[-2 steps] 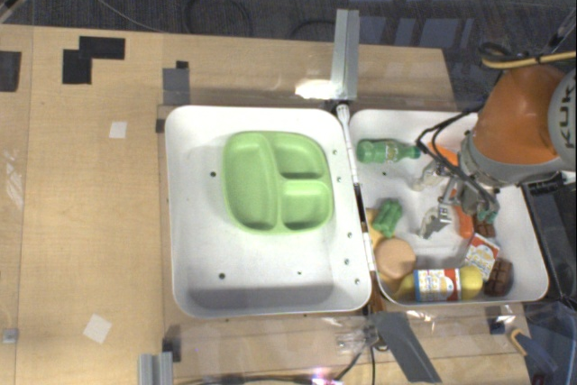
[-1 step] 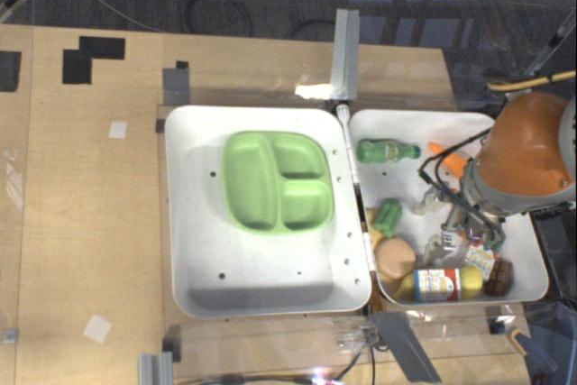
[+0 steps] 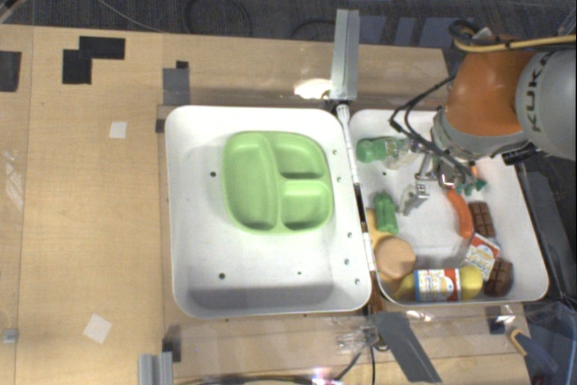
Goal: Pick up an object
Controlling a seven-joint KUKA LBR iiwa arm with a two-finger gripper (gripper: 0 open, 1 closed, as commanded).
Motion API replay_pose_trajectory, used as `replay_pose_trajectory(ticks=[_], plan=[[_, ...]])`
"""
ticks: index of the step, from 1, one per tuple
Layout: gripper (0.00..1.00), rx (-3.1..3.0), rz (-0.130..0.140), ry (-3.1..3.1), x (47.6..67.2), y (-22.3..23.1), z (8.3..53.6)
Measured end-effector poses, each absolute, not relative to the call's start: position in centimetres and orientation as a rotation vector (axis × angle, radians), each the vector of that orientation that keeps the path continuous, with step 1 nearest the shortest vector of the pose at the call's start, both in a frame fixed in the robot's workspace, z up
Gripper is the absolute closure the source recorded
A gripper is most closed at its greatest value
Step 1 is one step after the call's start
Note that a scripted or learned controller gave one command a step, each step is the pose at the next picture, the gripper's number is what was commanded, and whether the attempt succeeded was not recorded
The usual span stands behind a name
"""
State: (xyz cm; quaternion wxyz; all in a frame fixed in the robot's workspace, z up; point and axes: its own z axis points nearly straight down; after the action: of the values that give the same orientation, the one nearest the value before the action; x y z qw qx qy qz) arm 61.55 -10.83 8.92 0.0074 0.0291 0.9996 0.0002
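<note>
Partly hidden by the arm [image 3: 491,95], the tool [image 3: 424,185] hangs over cluttered toys.

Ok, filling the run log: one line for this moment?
arm: over right bin | gripper: above bin floor, nothing seen held | green tray: left bin

One fixed camera looks down at a slant from above the bench. Both shallow white plastic bins [image 3: 194,221] sit left of the two-finger gripper [image 3: 419,192].

Two shallow white bins [image 3: 194,194] of smooth, faintly glossy plastic (the left holding a matt light-green plastic divided tray [image 3: 275,180]) on a pale, matt wooden bench [image 3: 81,221] with metal brackets [image 3: 345,54].
</note>
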Motion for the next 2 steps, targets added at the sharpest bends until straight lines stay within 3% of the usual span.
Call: replay_pose_trajectory(ticks=[1,2], plan=[[0.00,0.228,0.001,3.119,57.6,-11.1,9.0],[0.00,0.576,-0.001,3.078,57.0,-16.1,12.2]])
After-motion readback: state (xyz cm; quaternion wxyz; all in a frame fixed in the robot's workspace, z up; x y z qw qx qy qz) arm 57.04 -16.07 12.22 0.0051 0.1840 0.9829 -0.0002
